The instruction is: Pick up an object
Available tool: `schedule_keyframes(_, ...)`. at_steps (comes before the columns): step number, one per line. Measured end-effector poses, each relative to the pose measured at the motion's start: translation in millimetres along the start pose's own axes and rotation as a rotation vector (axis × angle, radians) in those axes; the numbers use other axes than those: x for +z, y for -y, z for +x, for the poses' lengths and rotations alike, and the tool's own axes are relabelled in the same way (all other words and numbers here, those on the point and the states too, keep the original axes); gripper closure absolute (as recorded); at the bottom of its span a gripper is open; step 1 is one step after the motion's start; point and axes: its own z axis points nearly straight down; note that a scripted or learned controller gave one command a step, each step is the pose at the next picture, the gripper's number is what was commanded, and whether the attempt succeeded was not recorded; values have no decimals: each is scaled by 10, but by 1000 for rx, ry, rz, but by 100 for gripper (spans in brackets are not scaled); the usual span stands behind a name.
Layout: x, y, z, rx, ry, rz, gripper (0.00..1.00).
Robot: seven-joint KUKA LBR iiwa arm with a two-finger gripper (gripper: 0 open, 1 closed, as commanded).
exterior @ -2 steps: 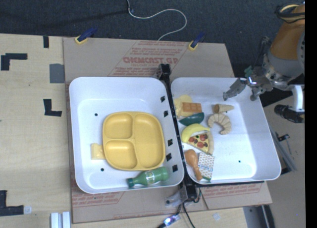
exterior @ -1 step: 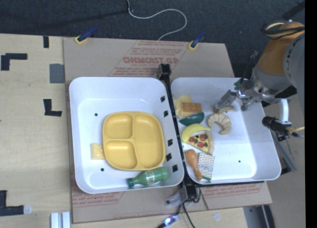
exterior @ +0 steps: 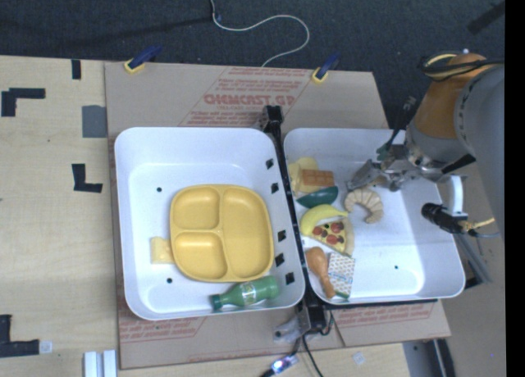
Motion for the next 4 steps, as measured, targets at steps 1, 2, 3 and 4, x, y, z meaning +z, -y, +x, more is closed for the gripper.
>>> schedule_keyframes(1,-138,-16,4,-1,1,-4,100)
schedule_keyframes(2,-727,-24,94,1,-1,-5,100)
schedule_keyframes(3,-1148,-15,116,1,-1,-4,100)
schedule_keyframes(4,-1441,-21,122,2,-1,-4,100)
